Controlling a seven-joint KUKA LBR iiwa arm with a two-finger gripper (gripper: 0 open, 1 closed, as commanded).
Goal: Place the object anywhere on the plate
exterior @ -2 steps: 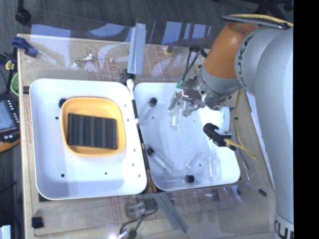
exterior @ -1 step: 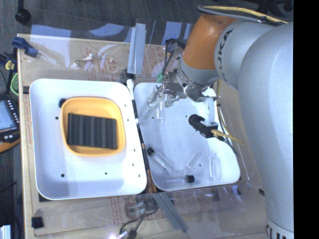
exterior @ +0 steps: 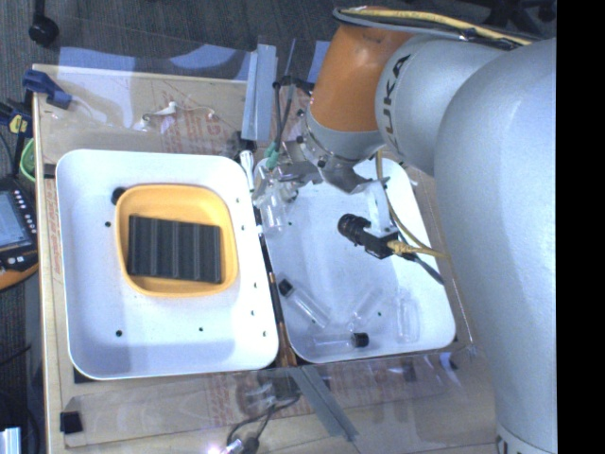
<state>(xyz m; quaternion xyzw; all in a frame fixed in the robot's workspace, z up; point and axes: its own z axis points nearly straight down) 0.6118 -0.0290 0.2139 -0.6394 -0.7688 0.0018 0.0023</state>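
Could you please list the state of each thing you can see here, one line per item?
Yellow plate: lying flat in the left bin, carrying a dark ridged block.
Clear plastic tubes: lying loose on the floor of the right bin.
Gripper: low over the right bin's upper left corner.

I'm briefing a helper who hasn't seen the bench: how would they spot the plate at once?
Find the left bin of the two white bins. The plate lies inside it, toward the far side. It is yellow with rounded corners and a dark ribbed centre, the one coloured thing in that bin.
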